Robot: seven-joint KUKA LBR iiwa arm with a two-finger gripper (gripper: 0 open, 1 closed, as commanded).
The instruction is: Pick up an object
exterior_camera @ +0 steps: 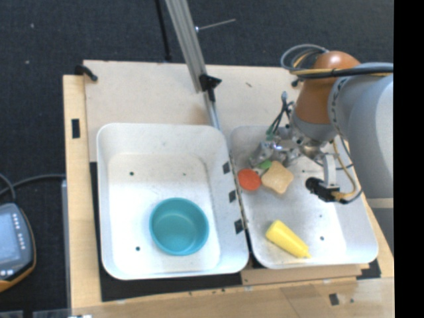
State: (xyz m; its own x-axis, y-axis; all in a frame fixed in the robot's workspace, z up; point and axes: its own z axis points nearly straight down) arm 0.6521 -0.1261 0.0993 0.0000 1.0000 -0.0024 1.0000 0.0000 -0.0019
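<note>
In the right bin (pixel 344 240) lie a small red-orange round object (pixel 249 179), a tan bread-like piece (pixel 277 177) and a yellow cone-shaped object (pixel 286 238). A bit of green (pixel 265 165) peeks out just above the tan piece. My gripper (pixel 267 155) hangs low over the bin's upper left part, right above the red and tan objects. The wrist with its orange band (pixel 317 101) rises behind it.
The left bin (pixel 126 151) holds a teal bowl (pixel 179 226) near its front. A slanted metal pole (pixel 192 52) stands behind the bins. Black cables (pixel 324 187) dangle from the wrist over the right bin. A handheld device (pixel 13 237) lies off the bench at the left.
</note>
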